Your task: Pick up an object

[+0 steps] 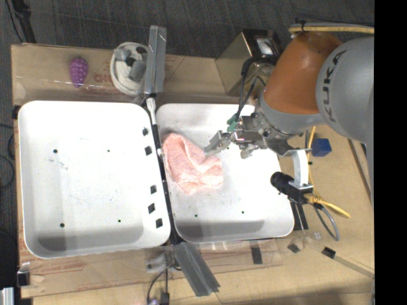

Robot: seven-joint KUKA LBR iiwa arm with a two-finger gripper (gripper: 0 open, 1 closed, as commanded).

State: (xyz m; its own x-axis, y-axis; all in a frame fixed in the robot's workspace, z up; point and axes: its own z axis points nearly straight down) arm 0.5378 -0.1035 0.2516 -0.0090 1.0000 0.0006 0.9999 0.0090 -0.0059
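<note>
Cloth (189,164), pink and crumpled, lies in the bin on the view's right (254,202). It sits against that bin's left wall, close to the divider shared with the other white bin (82,170). This is the one loose thing you have inside the bins.

Your end effector (213,144) is over the same right-hand bin and points down and to the left. Its tip is at the cloth's upper right edge. From this slant you cannot tell whether it is apart or together, or whether it touches the fabric or hangs just above it. Nothing in the view shows the cloth clamped or lifted; the cloth looks to be resting on the bin floor.

Behind it you see the grey arm (346,88) with its orange band (296,75), reaching in over the bin's far right corner.

Outside the bins, on the desk (44,75), a small purple object (78,70) lies beyond the left bin's far edge. A round white item (129,68) sits just to its right. A small blue block (322,147) sits on the desk to the right of the right-hand bin.
</note>
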